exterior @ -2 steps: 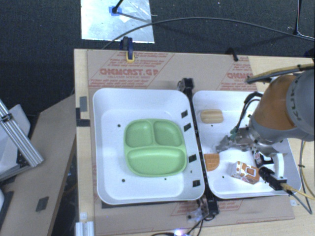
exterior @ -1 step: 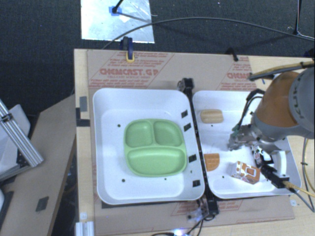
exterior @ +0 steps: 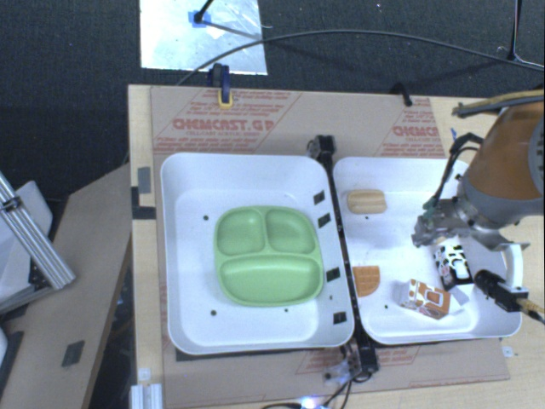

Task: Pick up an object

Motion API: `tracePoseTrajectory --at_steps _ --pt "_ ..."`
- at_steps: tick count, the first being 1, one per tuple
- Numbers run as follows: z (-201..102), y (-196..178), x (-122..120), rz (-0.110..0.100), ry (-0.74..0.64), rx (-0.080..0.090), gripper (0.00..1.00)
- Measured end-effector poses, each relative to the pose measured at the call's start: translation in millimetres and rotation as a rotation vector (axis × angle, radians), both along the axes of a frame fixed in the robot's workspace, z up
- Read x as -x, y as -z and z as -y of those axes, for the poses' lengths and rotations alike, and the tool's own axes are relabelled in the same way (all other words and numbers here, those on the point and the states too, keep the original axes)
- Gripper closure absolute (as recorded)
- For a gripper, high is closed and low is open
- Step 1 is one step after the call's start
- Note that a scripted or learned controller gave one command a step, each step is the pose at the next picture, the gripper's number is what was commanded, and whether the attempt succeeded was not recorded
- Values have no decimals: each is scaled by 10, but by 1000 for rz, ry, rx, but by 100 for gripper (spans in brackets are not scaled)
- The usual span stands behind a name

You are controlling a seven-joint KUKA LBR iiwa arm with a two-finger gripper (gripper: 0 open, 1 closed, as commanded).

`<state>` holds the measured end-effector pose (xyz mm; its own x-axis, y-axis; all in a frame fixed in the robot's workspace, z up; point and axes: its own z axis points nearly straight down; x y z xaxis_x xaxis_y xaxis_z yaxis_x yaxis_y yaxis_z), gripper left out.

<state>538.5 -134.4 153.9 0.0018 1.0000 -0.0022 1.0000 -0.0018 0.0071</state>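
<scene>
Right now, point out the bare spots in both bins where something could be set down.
Left bin: only margins around the green divided plate. Right bin: bare floor between the tan bread roll, the orange piece and the patterned box. Crowded at right, around the gripper and the black-and-white item.

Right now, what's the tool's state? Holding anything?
Tool: cannot be told whether open or closed. It sits low over the right bin, beside the black-and-white item; nothing visibly in its grasp.
</scene>
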Motion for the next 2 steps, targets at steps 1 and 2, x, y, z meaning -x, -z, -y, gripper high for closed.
tracePoseTrajectory --at_steps 1,2 --pt "30 -645 -29 2 -6 0 100" --pt "31 -673 -38 -4 -6 -1 100"
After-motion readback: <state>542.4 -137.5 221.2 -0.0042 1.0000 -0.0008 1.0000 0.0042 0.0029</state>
